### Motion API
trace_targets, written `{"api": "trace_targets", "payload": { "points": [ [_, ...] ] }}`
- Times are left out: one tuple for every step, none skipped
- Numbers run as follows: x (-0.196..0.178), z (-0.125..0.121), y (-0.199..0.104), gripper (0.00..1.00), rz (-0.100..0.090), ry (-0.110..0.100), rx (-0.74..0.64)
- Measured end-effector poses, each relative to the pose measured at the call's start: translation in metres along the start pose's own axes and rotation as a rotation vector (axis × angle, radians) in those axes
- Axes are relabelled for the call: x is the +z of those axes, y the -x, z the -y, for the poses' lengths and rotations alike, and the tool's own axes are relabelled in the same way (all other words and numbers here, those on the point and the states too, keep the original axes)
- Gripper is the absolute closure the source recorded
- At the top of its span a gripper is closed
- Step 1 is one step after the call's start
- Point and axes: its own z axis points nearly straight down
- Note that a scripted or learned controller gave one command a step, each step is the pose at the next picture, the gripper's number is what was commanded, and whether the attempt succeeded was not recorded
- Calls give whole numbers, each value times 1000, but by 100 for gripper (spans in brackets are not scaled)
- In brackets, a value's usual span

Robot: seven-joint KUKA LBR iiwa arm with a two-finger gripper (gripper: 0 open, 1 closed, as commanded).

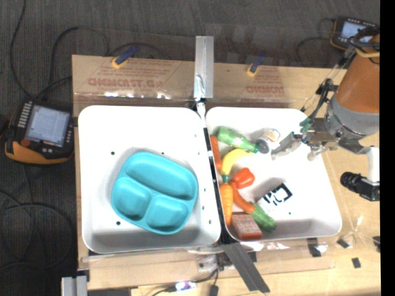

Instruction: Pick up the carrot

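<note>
The carrot is an orange cone lying on end near the left wall of the right bin, its point toward the front. A second orange piece with a green end lies slantwise just right of it. My gripper hangs over the bin's back right part, well right of and beyond the carrot. Its fingers stand apart with nothing between them.
Around the carrot lie a yellow banana, a red-orange pepper, a green bottle-like piece, a brown block and a black-and-white tag. The left bin holds a blue divided plate.
</note>
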Motion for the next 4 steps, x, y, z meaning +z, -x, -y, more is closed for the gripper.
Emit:
{"api": "trace_targets", "payload": {
  "points": [
    [22,42,79,0,1,0,111],
    [75,-37,75,0,2,2,-72],
    [69,-82,24,0,2,4,-400],
    [114,-122,-2,0,3,4,-731]
  ]
}}
